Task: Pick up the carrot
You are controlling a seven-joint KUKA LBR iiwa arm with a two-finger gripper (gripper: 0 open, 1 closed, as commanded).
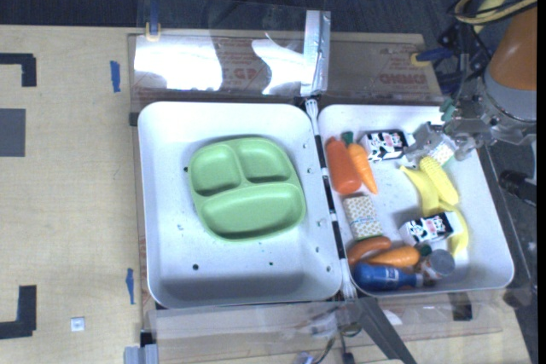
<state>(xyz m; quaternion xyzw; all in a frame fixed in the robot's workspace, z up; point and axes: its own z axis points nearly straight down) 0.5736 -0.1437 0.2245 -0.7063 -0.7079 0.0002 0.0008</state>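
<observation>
Well apart, gripper (437,147), carrot (362,167)

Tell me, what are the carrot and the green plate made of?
The carrot looks like toy plastic: smooth, evenly bright orange, with a small green tip. The green plate also looks like plastic, moulded in one piece with three sections and a soft matte sheen. I can't be sure from a picture.

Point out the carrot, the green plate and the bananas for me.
carrot (345,165): camera view, mid-body, right bin's left side.
green plate (246,187): camera view, centre divider, left bin.
bananas (435,187): camera view, middle of the bunch, right bin.
</observation>
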